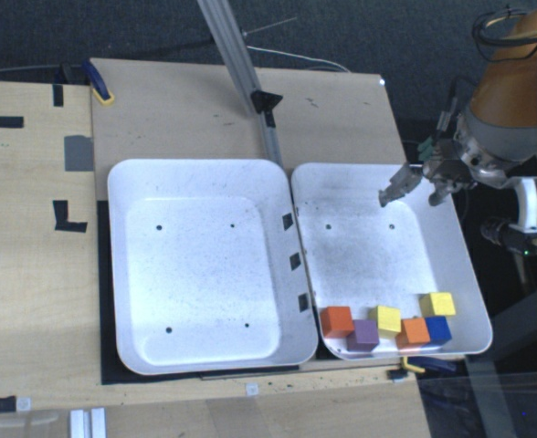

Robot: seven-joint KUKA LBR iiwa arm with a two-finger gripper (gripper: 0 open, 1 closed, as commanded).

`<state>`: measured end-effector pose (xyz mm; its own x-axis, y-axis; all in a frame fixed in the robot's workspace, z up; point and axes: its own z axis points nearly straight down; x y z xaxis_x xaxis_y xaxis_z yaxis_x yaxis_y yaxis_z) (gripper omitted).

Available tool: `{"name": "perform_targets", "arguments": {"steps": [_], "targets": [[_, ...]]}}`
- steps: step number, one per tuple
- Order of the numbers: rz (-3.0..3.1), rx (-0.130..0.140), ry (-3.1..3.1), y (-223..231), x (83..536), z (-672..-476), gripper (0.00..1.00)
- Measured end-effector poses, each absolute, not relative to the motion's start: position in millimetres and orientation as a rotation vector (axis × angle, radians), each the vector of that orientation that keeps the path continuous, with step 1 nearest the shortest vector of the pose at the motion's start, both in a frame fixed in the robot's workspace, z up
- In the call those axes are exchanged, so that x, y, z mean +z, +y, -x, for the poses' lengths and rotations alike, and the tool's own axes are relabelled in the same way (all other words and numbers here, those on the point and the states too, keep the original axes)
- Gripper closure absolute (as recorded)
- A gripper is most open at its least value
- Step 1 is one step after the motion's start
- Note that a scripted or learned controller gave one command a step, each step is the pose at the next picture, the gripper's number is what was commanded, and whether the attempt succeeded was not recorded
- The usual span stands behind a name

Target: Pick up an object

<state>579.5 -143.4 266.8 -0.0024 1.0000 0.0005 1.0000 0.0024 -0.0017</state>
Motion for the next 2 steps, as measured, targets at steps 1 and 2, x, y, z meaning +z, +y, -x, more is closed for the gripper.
{"name": "perform_targets", "arguments": {"steps": [1, 2], "targets": [[2.21, 0.005, -2.225, -85.4, 206.2, -607.8, 0.0], [2.218, 0.0, -2.225, -78.0, 198.5, -650.3, 0.0]]}}
